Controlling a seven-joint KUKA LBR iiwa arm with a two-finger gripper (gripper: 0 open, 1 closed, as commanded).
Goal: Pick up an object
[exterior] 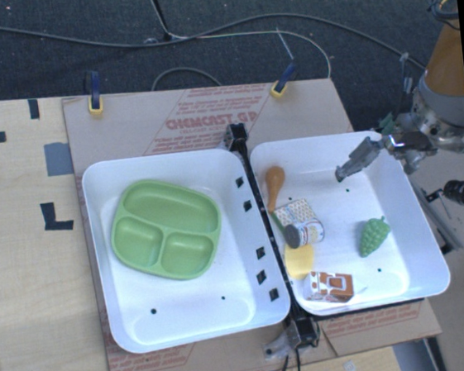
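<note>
Across the middle of the frame, the worktop carried a brown board with two shallow white bins side by side. At centre left, the left bin held a green divided plate, lying flat and taking up most of its upper half. At centre right, the right bin held the smaller things. From the right edge of the frame the grey arm, with its orange band, reached in over the bin's upper right corner. Its tool hung above the upper part of the right bin, well apart from every object; whether its fingers were apart or together could not be told. Along the bin's left wall lay a wooden spoon, below it a small can on its side, then a yellow block, and a brown-and-white packet near the lower edge. A green bunch of toy grapes lay alone toward the lower right.
</note>
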